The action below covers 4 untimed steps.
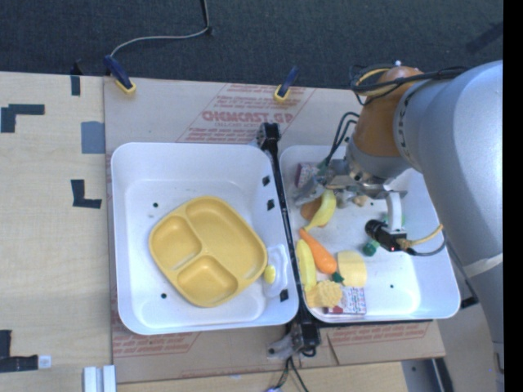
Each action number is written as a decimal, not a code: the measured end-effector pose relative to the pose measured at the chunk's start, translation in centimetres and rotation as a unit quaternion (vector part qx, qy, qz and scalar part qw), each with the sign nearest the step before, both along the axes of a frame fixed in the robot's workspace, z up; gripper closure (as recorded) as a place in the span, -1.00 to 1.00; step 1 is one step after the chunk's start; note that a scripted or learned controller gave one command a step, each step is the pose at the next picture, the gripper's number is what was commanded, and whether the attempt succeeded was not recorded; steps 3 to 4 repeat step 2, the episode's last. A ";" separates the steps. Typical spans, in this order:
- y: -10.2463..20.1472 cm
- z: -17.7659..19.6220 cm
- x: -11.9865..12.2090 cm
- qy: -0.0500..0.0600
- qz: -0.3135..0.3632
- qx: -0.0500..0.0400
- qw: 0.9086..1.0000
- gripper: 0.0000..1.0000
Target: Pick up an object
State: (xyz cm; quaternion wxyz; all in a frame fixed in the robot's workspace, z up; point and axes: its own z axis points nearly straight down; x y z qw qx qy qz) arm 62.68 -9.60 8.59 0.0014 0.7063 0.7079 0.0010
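My gripper (320,188) is low in the right bin (425,288), at its back left corner. Just under it lie a yellow banana-shaped toy (325,210) and a brown piece (310,211); I cannot see whether it touches either. Nearer the front lie an orange carrot (319,252), a yellow corn cob (305,263), a pale yellow block (352,268), a crumbly yellow piece (327,293) and a printed card (353,301). The wrist and its orange band (377,129) hide the bin's back right part.
The left bin (135,178) holds a yellow divided plate (207,250) and a small yellow piece (270,274) by the shared wall. A black divider (278,194) runs between the bins. Yellow clamps (121,78) (286,91) hold the cardboard behind. A cable with a green tip (382,239) trails from the wrist.
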 end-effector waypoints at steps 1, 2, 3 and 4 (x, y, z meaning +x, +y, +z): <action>-0.1 0.0 0.6 0.001 0.000 0.000 1.000 -1.00; -0.1 1.0 0.6 0.001 0.000 -0.001 1.000 1.00; -0.1 1.0 0.6 0.001 0.000 -0.001 1.000 1.00; -0.1 1.0 0.6 0.001 0.000 -0.001 1.000 1.00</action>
